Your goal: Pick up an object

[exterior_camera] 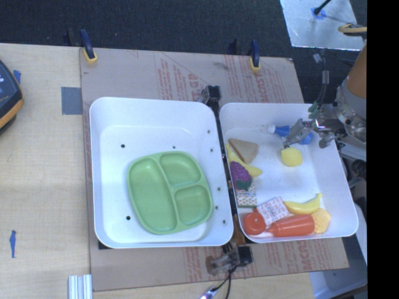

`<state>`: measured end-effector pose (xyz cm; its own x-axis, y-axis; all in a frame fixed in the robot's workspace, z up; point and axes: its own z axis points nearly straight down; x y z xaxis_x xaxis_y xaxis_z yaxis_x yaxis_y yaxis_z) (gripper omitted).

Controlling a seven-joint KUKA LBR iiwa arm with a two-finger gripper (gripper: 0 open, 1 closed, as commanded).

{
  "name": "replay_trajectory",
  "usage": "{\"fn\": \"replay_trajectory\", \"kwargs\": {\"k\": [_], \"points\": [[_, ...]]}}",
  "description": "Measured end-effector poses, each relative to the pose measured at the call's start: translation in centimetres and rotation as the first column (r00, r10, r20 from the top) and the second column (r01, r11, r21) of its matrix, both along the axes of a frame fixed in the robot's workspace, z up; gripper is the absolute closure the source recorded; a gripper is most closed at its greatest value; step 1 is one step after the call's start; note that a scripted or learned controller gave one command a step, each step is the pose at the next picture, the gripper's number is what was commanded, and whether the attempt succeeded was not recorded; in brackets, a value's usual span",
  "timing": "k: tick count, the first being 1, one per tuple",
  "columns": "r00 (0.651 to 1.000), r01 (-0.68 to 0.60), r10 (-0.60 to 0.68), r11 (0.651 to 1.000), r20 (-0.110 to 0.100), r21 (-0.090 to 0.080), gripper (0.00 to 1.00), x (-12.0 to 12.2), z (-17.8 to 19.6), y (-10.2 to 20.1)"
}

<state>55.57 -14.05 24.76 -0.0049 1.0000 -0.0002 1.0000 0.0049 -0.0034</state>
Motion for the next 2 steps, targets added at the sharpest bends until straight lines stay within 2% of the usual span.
{"fn": "replay_trajectory", "kwargs": {"k": [1, 2], "points": [[1.0, 0.001, -0.001, 1.0, -0.002, -0.001, 0.0, 3.9, -7.5, -3.7], [1.0, -0.001, 0.001, 1.0, 0.022, -0.01, 0.0, 10.0, -13.8, -7.0]]}}
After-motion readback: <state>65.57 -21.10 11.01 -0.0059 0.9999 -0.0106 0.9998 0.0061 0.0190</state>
